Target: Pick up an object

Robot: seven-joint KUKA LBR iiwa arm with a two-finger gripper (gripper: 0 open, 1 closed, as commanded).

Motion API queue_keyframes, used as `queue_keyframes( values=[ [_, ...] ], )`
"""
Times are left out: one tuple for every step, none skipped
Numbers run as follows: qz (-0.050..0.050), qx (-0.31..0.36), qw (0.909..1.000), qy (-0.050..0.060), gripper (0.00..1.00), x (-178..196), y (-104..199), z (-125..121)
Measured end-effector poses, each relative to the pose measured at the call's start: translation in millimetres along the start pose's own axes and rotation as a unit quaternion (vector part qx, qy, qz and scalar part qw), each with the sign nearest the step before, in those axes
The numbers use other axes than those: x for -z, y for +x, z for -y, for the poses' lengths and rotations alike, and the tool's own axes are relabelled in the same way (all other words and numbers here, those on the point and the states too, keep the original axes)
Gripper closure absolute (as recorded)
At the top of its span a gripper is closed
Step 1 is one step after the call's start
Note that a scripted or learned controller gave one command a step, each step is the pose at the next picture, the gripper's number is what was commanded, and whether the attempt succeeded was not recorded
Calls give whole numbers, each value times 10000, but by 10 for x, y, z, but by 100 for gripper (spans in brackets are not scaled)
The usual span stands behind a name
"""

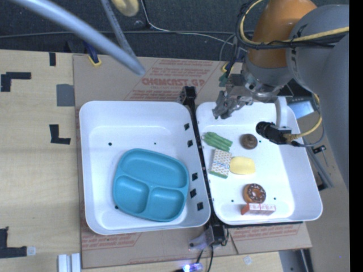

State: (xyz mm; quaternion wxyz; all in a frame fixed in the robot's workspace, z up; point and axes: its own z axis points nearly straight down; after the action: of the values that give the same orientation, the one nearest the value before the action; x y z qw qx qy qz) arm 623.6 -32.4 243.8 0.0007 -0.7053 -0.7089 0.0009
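My gripper (225, 107) hangs over the back left corner of the right bin (295, 169), with nothing visible between its fingers. In that bin lie a green bean-like piece (217, 140), a small brown round piece (248, 141), a pale patterned packet (220, 163), a yellow lump (242, 165), a chocolate doughnut (254, 193) and a red-and-white wrapper (259, 209). The green piece lies just in front of the gripper, a little lower in the view.
The left bin (96, 123) holds a blue divided plate (151, 184). A black divider with clips (195, 146) runs between the bins. A black cylinder (272, 132) on the arm sticks out over the right bin's back. Cardboard lies under both bins.
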Motion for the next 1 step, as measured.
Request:
queue_keyframes(
  values=[
    [-1, 4, 10000, -4, 100, -137, 561, -147]
  ],
)
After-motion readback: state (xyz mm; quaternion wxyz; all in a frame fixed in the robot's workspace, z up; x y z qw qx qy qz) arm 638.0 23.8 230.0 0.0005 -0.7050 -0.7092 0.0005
